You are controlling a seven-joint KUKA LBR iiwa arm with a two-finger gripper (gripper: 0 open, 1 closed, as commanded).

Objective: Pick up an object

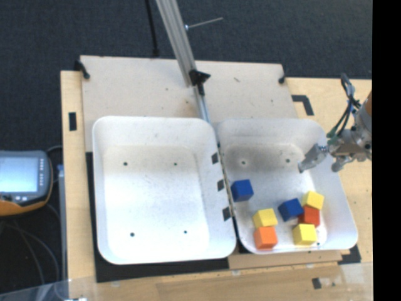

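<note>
The camera view looks down on a light wooden bench (72, 168) that carries two shallow white plastic bins side by side. The left white bin (106, 137) and the right white bin (263, 133) touch along their inner walls, and I take the right bin as the landmark.

The grey two-finger gripper (324, 160) hangs over the far right part of the right bin, near its right rim. Its two grey fingers (309, 161) stand apart from each other with an open gap, and nothing lies between them. The cubes are all nearer the camera than the gripper and none touches it.

Seven small cubes lie in the near half of the right bin. A blue cube (242, 189) sits alone close to the bin's left wall. A yellow cube (265, 217) lies nearer the front, and an orange cube (266, 236) is just in front of it, touching it. To the right is a second blue cube (290, 208). Beside it a red-orange cube (311, 216) touches another yellow cube (314, 200) behind it. A third yellow cube (305, 233) lies by the front rim.

A slanted aluminium bar (178, 36) runs from behind the bench down to the place where the right bin meets the left one.
</note>
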